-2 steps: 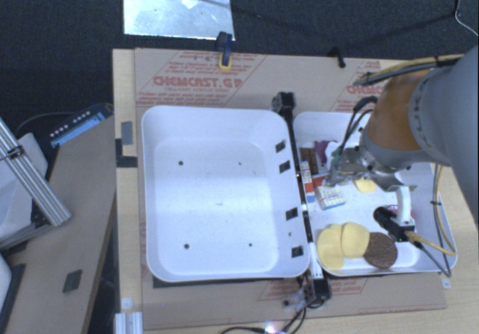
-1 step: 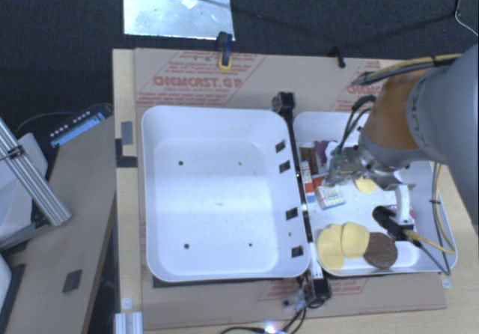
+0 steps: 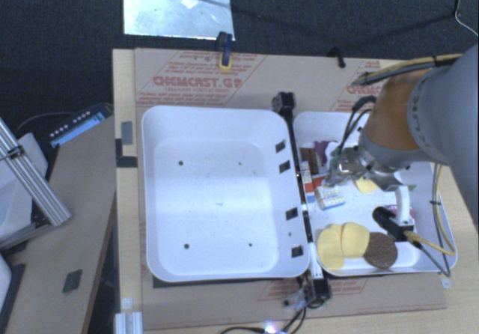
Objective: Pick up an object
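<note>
Apparently flat, the small white box [image 3: 330, 198] bears coloured markings.

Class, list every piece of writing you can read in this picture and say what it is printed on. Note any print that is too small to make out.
"CHEMCAST GP", in red on the brown protective sheet beneath the two white bins, behind the left one.
The same red lettering recurs elsewhere on that sheet, only partly legible.
Print on the small white and red packet in the right bin: too small to read.

White bins [image 3: 217, 130], yellow discs [image 3: 343, 244] beside a dark brown one [image 3: 381, 250] (speckled), grey-and-orange arm [image 3: 419, 111]
</note>
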`<state>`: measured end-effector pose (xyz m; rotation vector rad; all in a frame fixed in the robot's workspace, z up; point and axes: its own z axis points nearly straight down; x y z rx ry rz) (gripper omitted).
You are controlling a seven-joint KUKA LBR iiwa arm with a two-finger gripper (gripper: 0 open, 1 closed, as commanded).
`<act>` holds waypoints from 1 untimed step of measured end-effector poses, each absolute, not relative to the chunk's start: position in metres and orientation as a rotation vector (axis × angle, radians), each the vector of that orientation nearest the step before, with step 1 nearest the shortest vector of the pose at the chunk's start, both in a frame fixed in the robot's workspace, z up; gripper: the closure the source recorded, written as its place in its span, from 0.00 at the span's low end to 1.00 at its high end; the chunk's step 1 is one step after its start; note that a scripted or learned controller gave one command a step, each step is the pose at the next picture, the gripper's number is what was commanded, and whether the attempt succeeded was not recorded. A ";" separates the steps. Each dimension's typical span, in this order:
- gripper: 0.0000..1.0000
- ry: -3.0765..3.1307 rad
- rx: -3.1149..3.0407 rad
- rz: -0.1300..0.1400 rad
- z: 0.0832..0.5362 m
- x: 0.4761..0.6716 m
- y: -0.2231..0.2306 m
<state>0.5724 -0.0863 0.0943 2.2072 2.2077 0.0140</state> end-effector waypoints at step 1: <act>1.00 2.203 2.201 0.027 0.093 0.539 -0.084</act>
